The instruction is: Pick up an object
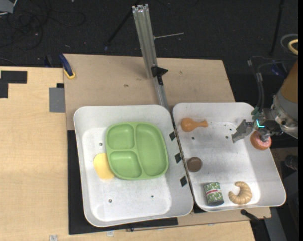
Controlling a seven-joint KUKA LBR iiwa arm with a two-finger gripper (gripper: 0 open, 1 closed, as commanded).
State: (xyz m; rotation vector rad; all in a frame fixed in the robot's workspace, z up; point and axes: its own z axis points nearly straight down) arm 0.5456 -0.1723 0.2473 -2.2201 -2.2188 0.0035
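Note:
My gripper point(251, 135) hangs over the right edge of the right bin point(226, 115), coming in from the right. A pink-red ring-shaped donut point(261, 141) sits right beside it at the bin's right wall; whether it is held I cannot tell. In the same bin lie an orange pear-shaped toy point(193, 124) at the upper left, a small brown round piece point(194, 163) at the left, a green can point(212, 193) and a tan croissant point(241, 192) at the front.
The left bin point(91, 205) holds a green divided plate point(137, 150) and a yellow lump point(103, 165) at the plate's left. A metal post point(146, 44) stands behind the gap between the bins.

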